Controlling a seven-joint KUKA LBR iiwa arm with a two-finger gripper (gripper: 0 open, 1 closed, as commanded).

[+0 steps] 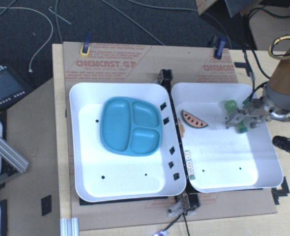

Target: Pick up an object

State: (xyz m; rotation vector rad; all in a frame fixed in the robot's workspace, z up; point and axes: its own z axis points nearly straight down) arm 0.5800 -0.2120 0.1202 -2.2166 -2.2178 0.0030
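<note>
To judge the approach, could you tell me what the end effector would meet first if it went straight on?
Probably the green object just beside the end effector; the watermelon slice lies farther on. Depth is unclear.

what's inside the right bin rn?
The right bin holds a watermelon slice toy near its left wall and a green object by the gripper. The gripper covers part of the green object, so its full shape can't be seen.

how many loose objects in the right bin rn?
2: a watermelon slice near the left wall, and a green object by the claw at the right. The arm may hide more.
</note>
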